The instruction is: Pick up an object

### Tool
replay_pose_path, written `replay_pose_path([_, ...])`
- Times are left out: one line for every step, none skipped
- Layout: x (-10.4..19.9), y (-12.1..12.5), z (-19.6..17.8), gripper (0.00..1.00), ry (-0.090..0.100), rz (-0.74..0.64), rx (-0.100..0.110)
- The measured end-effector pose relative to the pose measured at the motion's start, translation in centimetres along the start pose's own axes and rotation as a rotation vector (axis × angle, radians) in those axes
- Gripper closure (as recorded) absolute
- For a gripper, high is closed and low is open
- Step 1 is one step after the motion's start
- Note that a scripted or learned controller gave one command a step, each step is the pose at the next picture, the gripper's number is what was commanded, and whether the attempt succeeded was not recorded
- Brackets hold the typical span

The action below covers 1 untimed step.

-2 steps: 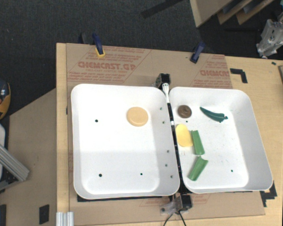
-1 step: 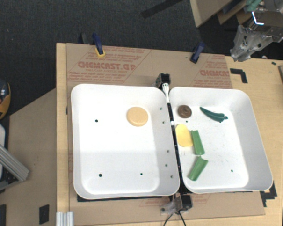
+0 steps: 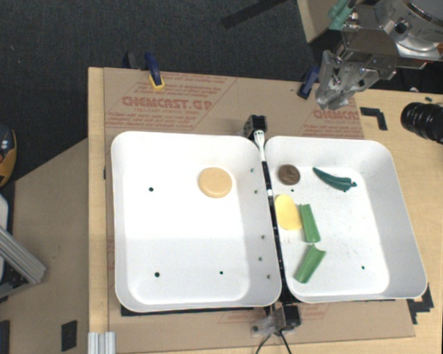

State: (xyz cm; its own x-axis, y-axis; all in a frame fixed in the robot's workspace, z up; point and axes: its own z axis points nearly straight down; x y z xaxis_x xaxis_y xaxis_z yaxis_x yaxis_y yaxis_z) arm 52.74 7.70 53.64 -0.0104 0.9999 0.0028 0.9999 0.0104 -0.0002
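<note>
My gripper (image 3: 335, 93) hangs high above the bench, beyond the far rim of the right bin (image 3: 396, 217), with nothing in it. In that bin lie a brown round piece (image 3: 288, 175), a teal curved piece (image 3: 334, 179), a yellow lump (image 3: 287, 212) and two green sticks (image 3: 309, 223) (image 3: 309, 264). The yellow lump touches the upper green stick. A tan round disc (image 3: 215, 182) lies alone in the left bin (image 3: 131, 227), towards its far right.
The two bins meet at a raised divider (image 3: 267, 211). Blue clamps (image 3: 153, 70) (image 3: 308, 81) grip the cardboard at the far edge. A black cylinder (image 3: 428, 121) sits at the right edge.
</note>
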Motion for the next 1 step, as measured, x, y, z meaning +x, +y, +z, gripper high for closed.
replay_pose_path([7.86, -3.85, 0.1, 1.0, -0.001, -0.001, 0.002])
